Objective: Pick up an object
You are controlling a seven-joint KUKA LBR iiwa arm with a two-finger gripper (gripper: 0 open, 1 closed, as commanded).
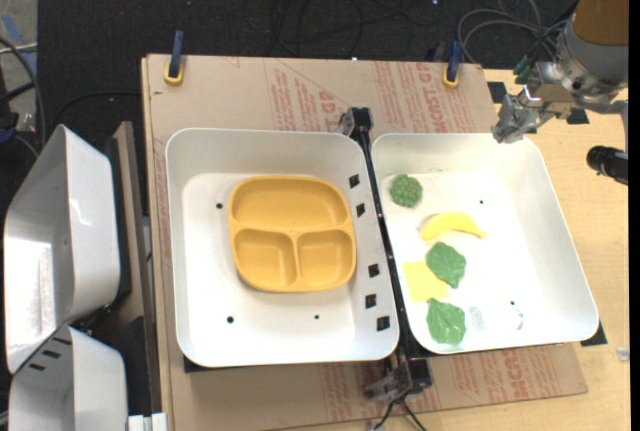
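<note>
Green pieces point(445, 264) in right bin point(560, 249), gripper point(510, 129) above far rim, arm cut off, finger state unclear

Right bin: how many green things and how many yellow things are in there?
Green: 3, one at the top, one in the middle, one at the bottom
Yellow: 2, a curved piece and a flat piece
Total: 5 in the right bin
</note>
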